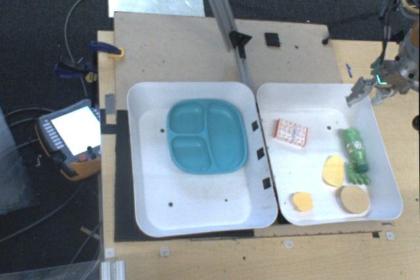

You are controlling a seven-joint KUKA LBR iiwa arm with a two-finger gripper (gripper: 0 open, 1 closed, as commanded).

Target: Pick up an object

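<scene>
Green bottle (354, 148) label unreadable, red-white packet (291, 133) print illegible; claw (367, 92) spread apart, holding nothing

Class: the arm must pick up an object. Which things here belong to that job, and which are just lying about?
Job: gripper; green bottle; red-and-white box; yellow piece; round bun; small orange piece.
Lying about: teal divided plate; handheld screen; blue clamp.

Glossy white plastic bins (197, 220); matt teal plate (207, 136).

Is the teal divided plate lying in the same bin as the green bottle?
No, the teal plate lies in the left bin; the green bottle is in the right bin.
</scene>
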